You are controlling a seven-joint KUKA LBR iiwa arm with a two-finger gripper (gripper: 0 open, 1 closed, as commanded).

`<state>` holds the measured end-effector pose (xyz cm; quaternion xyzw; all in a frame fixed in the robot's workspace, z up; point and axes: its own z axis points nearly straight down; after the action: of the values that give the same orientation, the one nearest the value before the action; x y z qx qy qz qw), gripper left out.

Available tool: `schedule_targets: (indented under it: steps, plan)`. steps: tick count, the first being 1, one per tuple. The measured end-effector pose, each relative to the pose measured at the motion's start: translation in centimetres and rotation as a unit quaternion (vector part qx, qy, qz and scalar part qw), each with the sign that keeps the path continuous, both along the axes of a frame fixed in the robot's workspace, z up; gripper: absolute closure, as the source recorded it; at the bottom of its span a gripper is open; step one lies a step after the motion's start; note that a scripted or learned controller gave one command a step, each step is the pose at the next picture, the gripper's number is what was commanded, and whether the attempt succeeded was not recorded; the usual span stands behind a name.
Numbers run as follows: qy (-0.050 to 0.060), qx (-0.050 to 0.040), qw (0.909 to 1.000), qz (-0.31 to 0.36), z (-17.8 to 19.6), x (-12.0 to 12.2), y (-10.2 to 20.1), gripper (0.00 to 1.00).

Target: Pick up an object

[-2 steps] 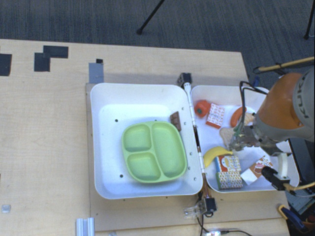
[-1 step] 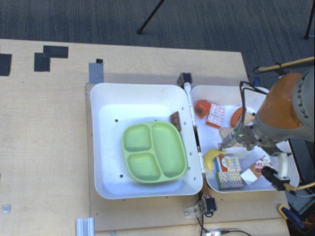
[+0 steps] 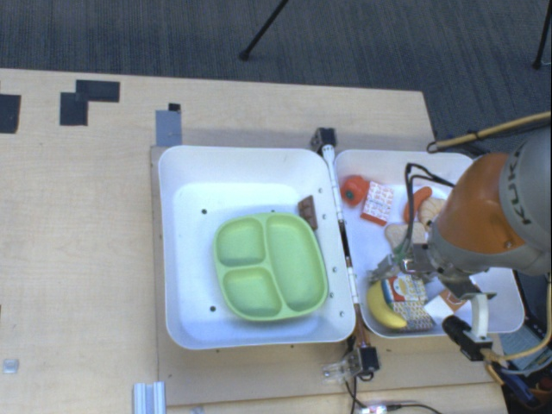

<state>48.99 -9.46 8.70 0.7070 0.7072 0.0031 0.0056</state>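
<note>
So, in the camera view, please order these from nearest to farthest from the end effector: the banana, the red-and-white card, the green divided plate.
Measured from the end effector in the right bin:
1. Banana, just below it, right bin's lower left corner.
2. Red-and-white card, above it, upper right bin.
3. Green divided plate, in the left bin.
</note>
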Motion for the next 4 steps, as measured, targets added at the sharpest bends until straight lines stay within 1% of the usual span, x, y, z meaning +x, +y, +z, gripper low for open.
schedule_targets:
  steps: [1,2,3,4]
  plan:
    - [-0.003,-0.0003,1.0000,0.000,1.1,0.2,0.0,1.00]
    - [-0.002,-0.0002,1.0000,0.001,1.1,0.2,0.0,0.00]
    - [-0.004,0.0002,1.0000,0.001,2.1,0.3,0.1,1.00]
    - [-0.004,0.0001,1.0000,0.002,2.1,0.3,0.1,0.00]
